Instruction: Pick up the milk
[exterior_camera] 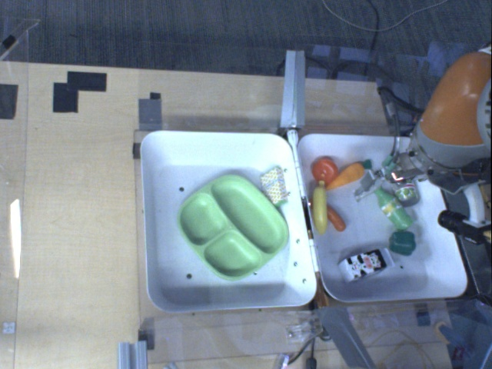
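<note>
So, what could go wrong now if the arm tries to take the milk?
1. The pincer hovers over the green bottle, far from the milk carton; it may grab the wrong item.
2. The carton lies flat near the right bin's front wall, so the pincer may slip off it.
3. The teal block sits close by and may be bumped.

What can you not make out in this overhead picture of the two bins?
- Pincer: finger state, too small and cluttered in the camera view.
- Arm: cut off by the right edge.
- Milk carton: print too small to read.
- Green bottle: top overlapped by the pincer.
</note>
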You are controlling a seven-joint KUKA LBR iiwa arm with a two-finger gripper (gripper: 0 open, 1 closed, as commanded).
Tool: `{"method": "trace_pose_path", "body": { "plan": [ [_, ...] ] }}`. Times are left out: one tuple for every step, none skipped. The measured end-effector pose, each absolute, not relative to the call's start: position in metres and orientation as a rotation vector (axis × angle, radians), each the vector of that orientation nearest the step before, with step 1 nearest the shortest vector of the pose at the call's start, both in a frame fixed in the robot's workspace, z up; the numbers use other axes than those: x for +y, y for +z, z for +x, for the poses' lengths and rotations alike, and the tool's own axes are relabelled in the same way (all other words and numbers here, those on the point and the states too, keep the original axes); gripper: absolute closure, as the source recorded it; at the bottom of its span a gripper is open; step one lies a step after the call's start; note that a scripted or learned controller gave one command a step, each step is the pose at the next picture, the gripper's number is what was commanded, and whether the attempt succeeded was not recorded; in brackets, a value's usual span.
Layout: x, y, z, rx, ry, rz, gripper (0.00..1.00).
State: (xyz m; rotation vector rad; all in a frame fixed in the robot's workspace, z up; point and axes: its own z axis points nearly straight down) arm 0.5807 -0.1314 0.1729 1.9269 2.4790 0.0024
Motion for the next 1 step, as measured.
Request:
{"method": "trace_pose_path", "body": {
  "plan": [
    [-0.0944,0.1033,0.5068,2.497,0.002,1.906,0.00]
  ]
}}
